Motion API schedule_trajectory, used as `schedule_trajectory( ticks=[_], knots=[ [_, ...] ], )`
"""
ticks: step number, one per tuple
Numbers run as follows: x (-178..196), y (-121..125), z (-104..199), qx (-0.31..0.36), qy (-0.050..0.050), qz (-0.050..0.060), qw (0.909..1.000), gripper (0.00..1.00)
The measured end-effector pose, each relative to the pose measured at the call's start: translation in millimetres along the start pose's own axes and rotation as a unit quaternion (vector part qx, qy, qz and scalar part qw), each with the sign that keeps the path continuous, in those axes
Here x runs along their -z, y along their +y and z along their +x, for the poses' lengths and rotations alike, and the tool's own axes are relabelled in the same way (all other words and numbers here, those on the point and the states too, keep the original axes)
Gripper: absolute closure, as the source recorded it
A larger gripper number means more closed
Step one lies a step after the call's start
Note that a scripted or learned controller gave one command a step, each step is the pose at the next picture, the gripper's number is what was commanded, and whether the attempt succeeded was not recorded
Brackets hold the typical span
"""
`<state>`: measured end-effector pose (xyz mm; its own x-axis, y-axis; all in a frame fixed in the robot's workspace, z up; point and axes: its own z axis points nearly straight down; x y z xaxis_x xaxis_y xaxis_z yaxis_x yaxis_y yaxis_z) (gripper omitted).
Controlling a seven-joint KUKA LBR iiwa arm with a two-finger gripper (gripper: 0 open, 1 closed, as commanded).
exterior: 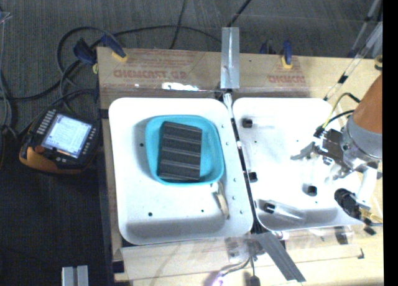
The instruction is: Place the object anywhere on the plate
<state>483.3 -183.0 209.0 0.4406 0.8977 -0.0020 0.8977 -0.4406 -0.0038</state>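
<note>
As the dark ribbed block (181, 151) already lies on the blue plate (214, 154), placement looks done; jaws' state unreadable.

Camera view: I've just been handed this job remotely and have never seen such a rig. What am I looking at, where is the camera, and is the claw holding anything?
This is one camera fixed above a bench, looking down at a slant. Two shallow white bins sit side by side. In the left bin lies a blue plate, and a dark ribbed block already rests on it, lying flat near the middle. A small tan piece lies in the same bin, off the plate. The right bin holds a few small dark bits, such as one near its far left corner.

The machine is a robot arm reaching in from the right of the picture. Its claw hangs over the right bin. From this angle I cannot tell whether anything is in it.
</note>
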Motion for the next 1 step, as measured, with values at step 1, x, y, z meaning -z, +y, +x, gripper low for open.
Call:
schedule_trajectory(
  ticks=[1],
  knots=[
    [0.0, 0.0, 0.0, 0.000, 0.000, 0.000, 1.0000, 0.00]
  ],
)
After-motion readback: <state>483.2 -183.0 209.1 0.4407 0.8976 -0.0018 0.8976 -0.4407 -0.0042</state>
